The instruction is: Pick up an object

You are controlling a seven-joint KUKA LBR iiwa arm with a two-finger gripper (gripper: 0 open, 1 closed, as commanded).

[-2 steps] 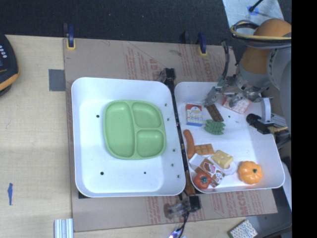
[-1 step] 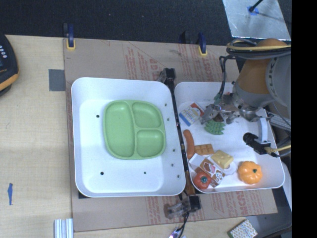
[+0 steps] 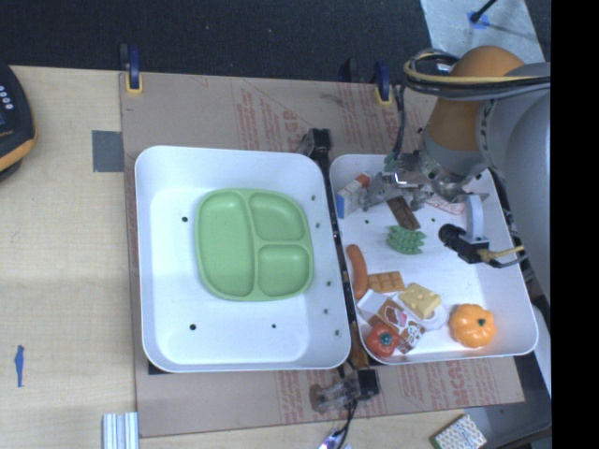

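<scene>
My gripper [image 3: 395, 191] is low over the far part of the right bin [image 3: 510, 288]. A brown bar [image 3: 404, 214] lies slanted just below it, close to or touching it; which of the two is unclear. A green spiky toy [image 3: 405, 240] sits right in front of the bar. Nearer the front lie an orange sausage [image 3: 357, 269], a brown waffle piece [image 3: 386, 282], a yellow cheese block [image 3: 420, 299], an orange pumpkin [image 3: 472, 325] and a red tomato [image 3: 381, 340] on a printed packet [image 3: 401, 320].
The left bin [image 3: 168, 251] holds a green divided plate [image 3: 253, 243]. A small blue and white item [image 3: 352, 191] lies at the right bin's far left corner. The arm's grey body [image 3: 519, 148] covers the right bin's far right side.
</scene>
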